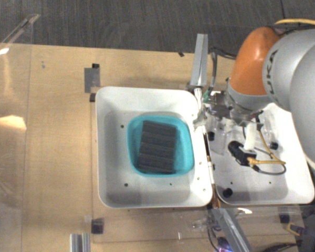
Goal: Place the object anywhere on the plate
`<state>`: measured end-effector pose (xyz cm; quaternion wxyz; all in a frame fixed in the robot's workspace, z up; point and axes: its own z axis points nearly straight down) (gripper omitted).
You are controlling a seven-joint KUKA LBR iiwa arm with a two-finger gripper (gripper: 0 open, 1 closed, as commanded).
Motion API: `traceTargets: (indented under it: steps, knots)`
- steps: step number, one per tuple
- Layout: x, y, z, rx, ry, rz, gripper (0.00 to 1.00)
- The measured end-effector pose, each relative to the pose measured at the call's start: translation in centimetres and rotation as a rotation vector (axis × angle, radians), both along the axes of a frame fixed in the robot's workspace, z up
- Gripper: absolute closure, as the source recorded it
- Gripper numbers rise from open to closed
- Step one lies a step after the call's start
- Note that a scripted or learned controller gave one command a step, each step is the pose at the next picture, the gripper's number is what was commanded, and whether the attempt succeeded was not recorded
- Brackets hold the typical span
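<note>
Two shallow white bins sit side by side on a pale wooden bench [42,167], their inner rims touching. In the left bin [109,156] a turquoise, rounded-square plastic plate [132,140] rests on the floor, roughly central and a little toward the right wall. A dark grey, ribbed rectangular block [157,146] lies flat on this plate, within its rim, with its long side running from the far edge to the near edge and its ridges crossing it. The grey arm [299,77] with its orange band [254,62] reaches in from the right and hangs above the right bin [296,190], covering that bin's far-right part. Its gripper [240,133] points down over the far-left part of that bin, close to the shared rim and apart from the block and the plate. Whether the gripper is spread or pressed together cannot be told from this angle. A grey metal post [200,59] stands just behind the place where the two bins meet.
</note>
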<state>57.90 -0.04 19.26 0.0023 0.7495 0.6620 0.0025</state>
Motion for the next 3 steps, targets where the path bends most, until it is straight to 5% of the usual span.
traceTargets:
  steps: [1, 2, 3]
  knots:
    - [-5.3, 6.2, 5.1, 0.002, 0.001, -0.050, 0.00]
    - [-3.3, 2.9, 3.6, 0.000, 0.002, -0.090, 0.00]
    - [-5.6, 7.3, 6.0, 0.002, 0.000, -0.125, 0.00]
